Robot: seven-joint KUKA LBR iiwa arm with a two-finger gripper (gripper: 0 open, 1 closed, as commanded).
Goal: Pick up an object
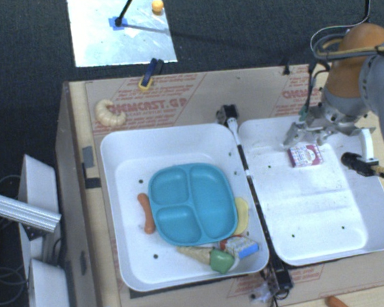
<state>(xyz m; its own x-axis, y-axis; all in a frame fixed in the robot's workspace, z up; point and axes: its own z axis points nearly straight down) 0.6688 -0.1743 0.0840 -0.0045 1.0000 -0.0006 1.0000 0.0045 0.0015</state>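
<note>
Right bin [339, 236] sits under the arm [369, 74], left bin [126, 212] well off to the gripper's far side. The gripper [308, 131] hangs over the upper part of the right bin — can't tell how far its fingers are spread, and nothing shows between them, so no hold as far as I can see.

Task thing, prob. the small packet [305, 155]: lies flat on the bin floor just below the gripper, close to it, whether touching I can't tell. It looks like a thin squarish pouch, pink/red w/ white print, edges a bit crinkled. My guess: v. light, soft, likely slick film, not fragile. Flat as it lies, little to bite on — best taken across its narrower width, fingers pressed down to the floor, or by a raised edge.

Far from the gripper, in the left bin: blue divided plate [187, 205], then a sausage [146, 213] beside it, and a green lump [221, 261] by the plate's near edge.
</note>
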